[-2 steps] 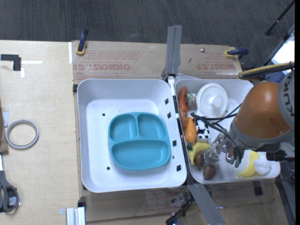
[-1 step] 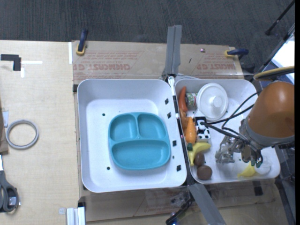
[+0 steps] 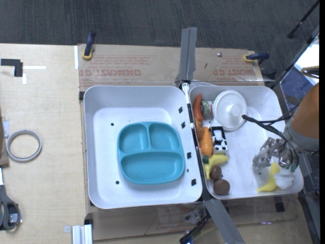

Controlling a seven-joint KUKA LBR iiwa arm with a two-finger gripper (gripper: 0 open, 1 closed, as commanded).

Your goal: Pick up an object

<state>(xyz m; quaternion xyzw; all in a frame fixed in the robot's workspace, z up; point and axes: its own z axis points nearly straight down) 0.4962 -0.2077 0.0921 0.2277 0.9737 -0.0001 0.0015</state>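
Far off to the pincer's left, I see scissors [image 3: 9, 213] at the table's [image 3: 51, 85] edge, and just above them a grey ring [image 3: 23, 145] lying flat. Still well left of the pincer, the left bin [image 3: 101, 105] carries a blue tray [image 3: 151, 153] with three compartments, sitting about in the middle.

Crossing the divider into the right bin [image 3: 264, 103], there's a row along its left wall, all left of the pincer: an orange carrot [image 3: 197, 108] at the top, a small can [image 3: 206, 108] beside it, then another carrot [image 3: 205, 141], a black-and-white block [image 3: 219, 139] just beside that, a banana [image 3: 216, 160], and two brown round pieces [image 3: 218, 180] at the near end. A white bowl [image 3: 230, 109] sits upside down, up and left of the pincer.

Now the pincer [image 3: 265, 156] itself: it's low in the right bin's near right corner, metal parts gleaming, but I can't tell how it's set or whether it grips anything. Just below and right of it lies a yellow piece [image 3: 270, 182], close against it, with a white lump [image 3: 285, 181] right alongside. The arm [image 3: 307, 118] comes in from the right.
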